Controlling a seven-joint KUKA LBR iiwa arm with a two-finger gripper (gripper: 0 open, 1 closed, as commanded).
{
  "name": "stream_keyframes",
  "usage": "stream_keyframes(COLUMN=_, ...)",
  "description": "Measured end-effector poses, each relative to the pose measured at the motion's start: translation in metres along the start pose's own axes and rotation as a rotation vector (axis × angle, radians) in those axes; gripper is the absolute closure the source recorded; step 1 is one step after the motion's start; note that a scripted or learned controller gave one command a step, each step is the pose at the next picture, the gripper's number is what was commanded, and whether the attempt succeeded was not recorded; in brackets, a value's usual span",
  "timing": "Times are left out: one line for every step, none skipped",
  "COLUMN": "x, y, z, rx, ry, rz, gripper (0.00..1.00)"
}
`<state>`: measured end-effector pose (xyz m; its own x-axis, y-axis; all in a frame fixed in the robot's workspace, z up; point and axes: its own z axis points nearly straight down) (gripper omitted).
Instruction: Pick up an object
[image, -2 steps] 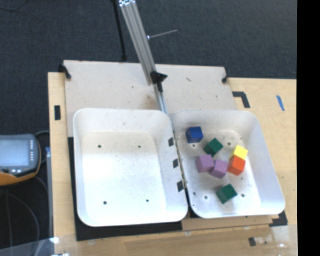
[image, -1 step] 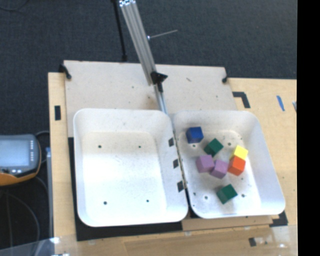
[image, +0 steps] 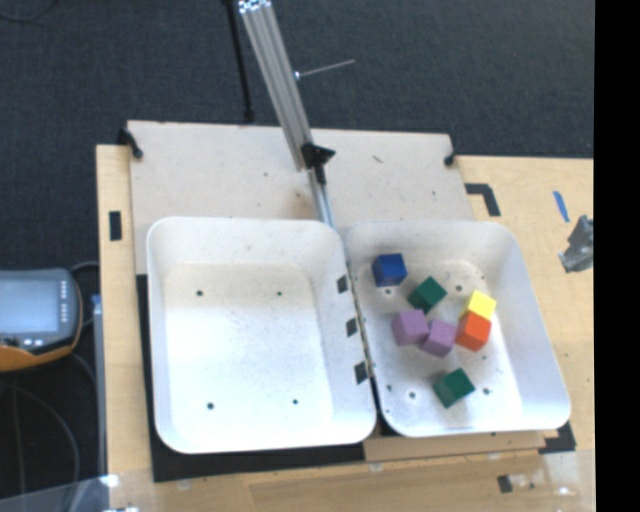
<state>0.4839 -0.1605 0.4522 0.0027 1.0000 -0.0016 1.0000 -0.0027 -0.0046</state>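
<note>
Bins: two, white, side by side on the bench (image: 110, 300). The left bin (image: 170, 250) and the right bin (image: 535, 350) meet at their inner rims.

Blocks: seven, all in the right bin.
- Blue: one. The blue block (image: 390, 268) lies nearest the far inner corner.
- Green: two. The upper green block (image: 427, 294) sits just beside the blue block, on its near right. The lower green block (image: 454, 386) lies apart from the rest, toward the near rim.
- Purple: two. The left purple block (image: 408, 327) and the right purple block (image: 439, 338) are touching.
- Yellow: one. The yellow block (image: 481, 304) touches the far side of the orange one.
- Orange: one. The orange block (image: 474, 331) sits just beside the right purple block.

Gripper (image: 578, 245): a grey part shows at the right edge, over the bench outside the right bin and well apart from every block. Whether it is apart or together cannot be told. Nothing is seen held.

Other items: one metal post (image: 280, 80) slants down from the top to the gap between the bins. One grey handset (image: 35, 310) lies left of the bench.
</note>
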Motion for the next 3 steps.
stream_keyframes(x=0.011, y=0.001, z=-0.029, rx=-0.01, ry=-0.001, rz=-0.007, gripper=1.0)
stream_keyframes(x=0.01, y=0.001, z=-0.039, rx=-0.013, ry=-0.002, rz=-0.01, gripper=1.0)
stream_keyframes(x=-0.001, y=0.0, z=0.063, rx=0.0, ry=0.001, rz=-0.001, gripper=1.0)
